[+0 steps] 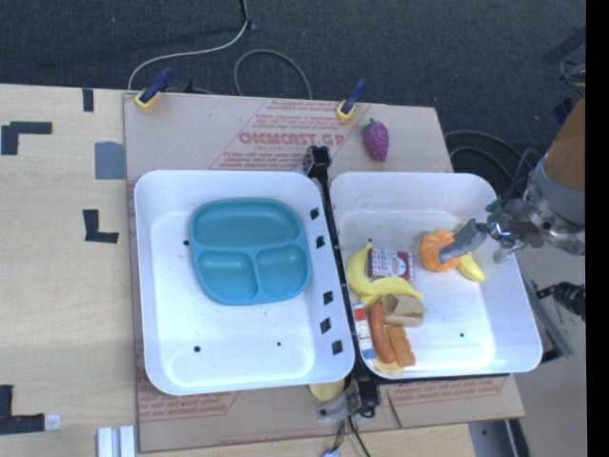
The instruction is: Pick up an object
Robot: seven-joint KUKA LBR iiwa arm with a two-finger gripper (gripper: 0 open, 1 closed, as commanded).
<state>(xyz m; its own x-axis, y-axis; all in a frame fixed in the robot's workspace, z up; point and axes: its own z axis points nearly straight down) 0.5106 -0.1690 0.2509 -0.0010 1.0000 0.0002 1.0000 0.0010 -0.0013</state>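
I am looking down on a robotics lab bench, not a home or kitchen: the wooden tabletop (pixel 57 284) carries black tape marks (pixel 24 136) for alignment, and a printed cardboard sheet (pixel 276 136) is pinned to it with blue and yellow spring clamps (pixel 152 89). Two white bins (pixel 157 284) sit side by side on that sheet, fastened together along their shared edge, one holding a blue sectioned plate (pixel 252 250), the other toy plastic foods (pixel 385 298). Loose cables (pixel 205 46) trail over dark carpet (pixel 381 27) behind the tabletop.
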